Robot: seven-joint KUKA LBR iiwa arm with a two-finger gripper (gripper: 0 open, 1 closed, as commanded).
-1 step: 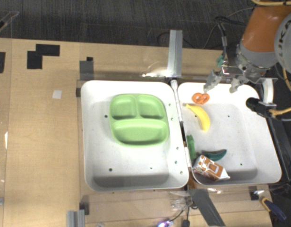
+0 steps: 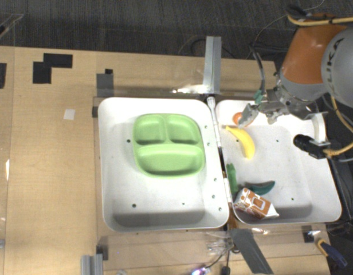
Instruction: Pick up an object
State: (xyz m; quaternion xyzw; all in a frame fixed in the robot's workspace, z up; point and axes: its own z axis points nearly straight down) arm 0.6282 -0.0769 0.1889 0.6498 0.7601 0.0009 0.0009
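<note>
Banana point(image 2: 243, 141): lies in your right bin point(image 2: 297, 176), upper left, just below the pincer point(image 2: 249, 116); I judge it light, soft-skinned, easily bruised.
Hold: take it across the curved middle.
Pincer: whether released or clenched, you cannot tell.
Orange ball point(image 2: 238, 118): small, round, beside the pincer.
Left bin point(image 2: 116, 171): smooth green compartment tray point(image 2: 167, 144).
Carton point(image 2: 255, 204): crumpled, lower edge.

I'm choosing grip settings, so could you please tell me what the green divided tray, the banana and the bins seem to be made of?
Green divided tray: likely moulded plastic, with a smooth matte surface and rounded compartment edges.
Banana: probably a plastic toy, uniformly yellow and faintly glossy, though a real fruit can't be ruled out.
Bins: likely white plastic or coated sheet, smooth with a soft sheen and small dark holes.
</note>
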